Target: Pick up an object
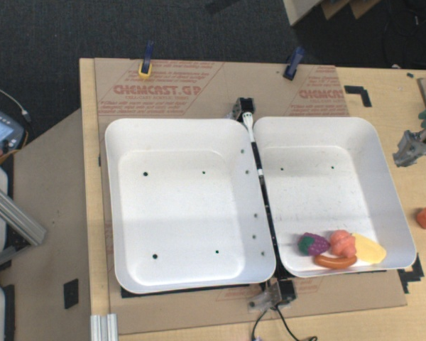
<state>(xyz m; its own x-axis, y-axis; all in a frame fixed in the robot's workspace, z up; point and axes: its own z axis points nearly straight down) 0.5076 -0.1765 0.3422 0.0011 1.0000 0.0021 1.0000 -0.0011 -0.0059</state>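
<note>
We see four small toy pieces bunched in the right bin (383,162), in its near right corner, all touching or nearly so. The orange sausage-shaped piece (334,261) lies closest to the bin's near edge; its long axis runs roughly along that edge, and its two ends curl slightly towards the far side. It looks smooth and glossy, like moulded plastic. Just behind its left end sits a purple knobbly piece (313,244), rounded and bumpy like a bunch of grapes, with no clear long axis. Beside that, towards the right edge, is a red-orange lumpy piece (343,242), also rounded, leaning against a yellow piece (370,250). The yellow one is smooth and flattish, with its long axis slanting from the bin's middle towards the near right corner, where it narrows.

Both bins are shallow white trays with rounded corners and a matt, faintly speckled floor marked by small dark dots. The left bin (128,212) sits flush against the right one, with a thin black strip (259,183) along the seam. They rest on a brown cardboard sheet (199,84) with red print, held at its far edge by two blue clamps (148,59) (294,62).

We cannot tell the state of the gripper here.
</note>
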